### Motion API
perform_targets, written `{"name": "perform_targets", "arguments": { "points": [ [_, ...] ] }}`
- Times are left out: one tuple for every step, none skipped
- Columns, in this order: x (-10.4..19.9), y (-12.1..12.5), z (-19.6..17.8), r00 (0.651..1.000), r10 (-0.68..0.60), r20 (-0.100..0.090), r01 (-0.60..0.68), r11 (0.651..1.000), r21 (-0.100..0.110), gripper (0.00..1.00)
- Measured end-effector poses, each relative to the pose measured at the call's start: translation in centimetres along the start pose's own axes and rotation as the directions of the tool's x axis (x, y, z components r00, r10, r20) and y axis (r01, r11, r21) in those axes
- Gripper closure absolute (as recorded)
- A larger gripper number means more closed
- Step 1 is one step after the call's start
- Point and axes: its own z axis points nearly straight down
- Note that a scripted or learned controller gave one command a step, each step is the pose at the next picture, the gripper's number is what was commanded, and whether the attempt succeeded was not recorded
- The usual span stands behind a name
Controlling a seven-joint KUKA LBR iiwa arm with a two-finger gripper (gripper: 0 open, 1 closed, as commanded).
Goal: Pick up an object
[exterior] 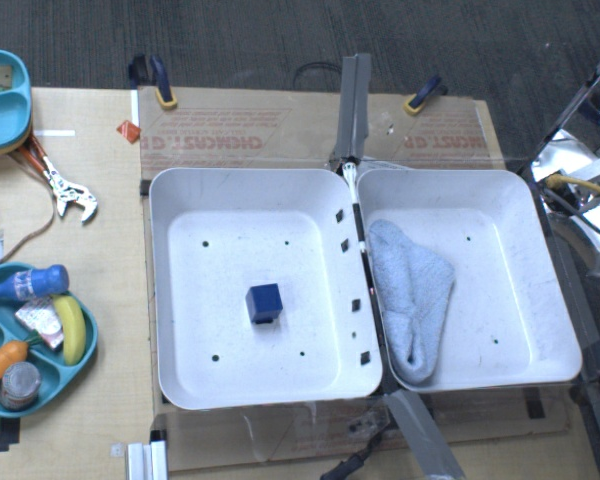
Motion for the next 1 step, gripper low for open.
{"name": "perform_targets", "arguments": {
  "points": [
    [-1.46,1.78,-3.98,1.0,0.002,0.0,-0.002,1.0,0.0,0.0]
  ]
}}
